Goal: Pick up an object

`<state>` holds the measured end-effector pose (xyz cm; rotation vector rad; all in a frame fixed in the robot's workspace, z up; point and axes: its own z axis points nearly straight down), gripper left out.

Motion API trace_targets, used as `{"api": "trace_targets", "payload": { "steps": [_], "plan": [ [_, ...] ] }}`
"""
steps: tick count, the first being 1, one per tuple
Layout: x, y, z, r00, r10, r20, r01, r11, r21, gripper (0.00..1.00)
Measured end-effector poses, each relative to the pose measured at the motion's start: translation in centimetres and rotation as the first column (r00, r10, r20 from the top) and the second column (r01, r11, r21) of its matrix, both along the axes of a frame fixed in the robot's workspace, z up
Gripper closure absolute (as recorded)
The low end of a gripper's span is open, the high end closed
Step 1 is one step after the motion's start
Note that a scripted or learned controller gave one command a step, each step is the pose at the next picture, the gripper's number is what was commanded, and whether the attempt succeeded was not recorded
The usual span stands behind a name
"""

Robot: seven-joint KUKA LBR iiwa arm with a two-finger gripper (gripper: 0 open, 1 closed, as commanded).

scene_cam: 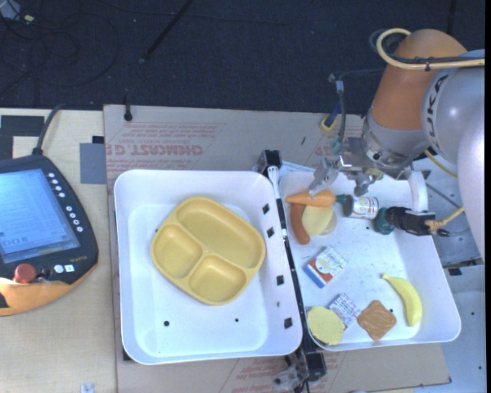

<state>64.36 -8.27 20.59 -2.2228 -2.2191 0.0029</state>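
Gripper (337,178) low over right bin (442,301), above carrot (309,198); fingers open or closed, cannot tell. Arm (413,80) hides bin's far corner.

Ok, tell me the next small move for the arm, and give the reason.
Probably a short, straight descent onto the carrot. The gripper sits at the far end of the right bin, right by the carrot, which lies against a pale yellow piece. The view does not show anything held, so a grasp looks not yet made.
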Motion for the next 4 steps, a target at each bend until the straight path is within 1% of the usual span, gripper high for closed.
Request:
{"api": "trace_targets", "payload": {
  "steps": [1,2,3,4],
  "plan": [
    [0.0,3.0,-1.9,1.000,0.004,-0.002,-0.004,1.000,0.001,0.00],
    [-6.6,3.5,-1.9,1.000,-0.001,-0.002,0.001,1.000,0.001,0.00],
    [-1.6,2.7,-1.9,1.000,0.003,0.000,-0.003,1.000,0.001,0.00],
    [0.0,-0.8,-4.8,1.000,0.001,-0.001,-0.001,1.000,0.000,0.00]
  ]
}}
